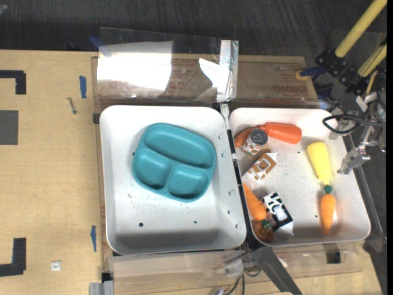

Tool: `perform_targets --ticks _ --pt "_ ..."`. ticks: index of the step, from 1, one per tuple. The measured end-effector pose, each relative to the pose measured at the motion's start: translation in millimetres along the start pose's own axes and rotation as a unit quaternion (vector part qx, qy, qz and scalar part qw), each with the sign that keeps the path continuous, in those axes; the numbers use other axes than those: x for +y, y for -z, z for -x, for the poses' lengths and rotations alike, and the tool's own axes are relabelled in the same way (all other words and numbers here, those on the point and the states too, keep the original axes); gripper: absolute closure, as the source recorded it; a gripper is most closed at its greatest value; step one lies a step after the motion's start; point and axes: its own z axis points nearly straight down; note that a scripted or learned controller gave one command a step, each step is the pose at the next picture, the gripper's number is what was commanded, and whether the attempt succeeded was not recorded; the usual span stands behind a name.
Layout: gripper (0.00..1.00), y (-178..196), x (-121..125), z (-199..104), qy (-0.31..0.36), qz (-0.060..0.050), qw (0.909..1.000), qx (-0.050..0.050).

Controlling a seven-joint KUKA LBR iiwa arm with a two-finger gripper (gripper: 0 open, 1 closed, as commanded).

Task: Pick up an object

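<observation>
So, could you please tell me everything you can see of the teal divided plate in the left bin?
The teal plate looks like smooth moulded plastic, a rounded oblong with three compartments: one long one along the far side and two smaller ones nearer the camera. It lies flat and right side up, slightly rotated, near the middle of the left bin, touching only the bin floor.

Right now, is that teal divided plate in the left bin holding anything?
Empty. The teal plate lies flat in the left bin, and all three compartments show bare teal.
</observation>
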Motion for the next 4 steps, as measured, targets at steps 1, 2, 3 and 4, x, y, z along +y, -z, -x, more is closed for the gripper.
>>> perform_targets --ticks 1,2,3,4 --pt "0.00 -133 -5 -43 0.080 -0.001 0.9968 -0.001" --pt "0.00 -142 -4 -35 0.028 0.000 0.9996 -0.002" --pt "1.00 -129 -3 -30 0.029 -0.002 0.9995 -0.010" --pt "1.00 -15 5 49 0.097 -0.001 0.9953 -0.005"
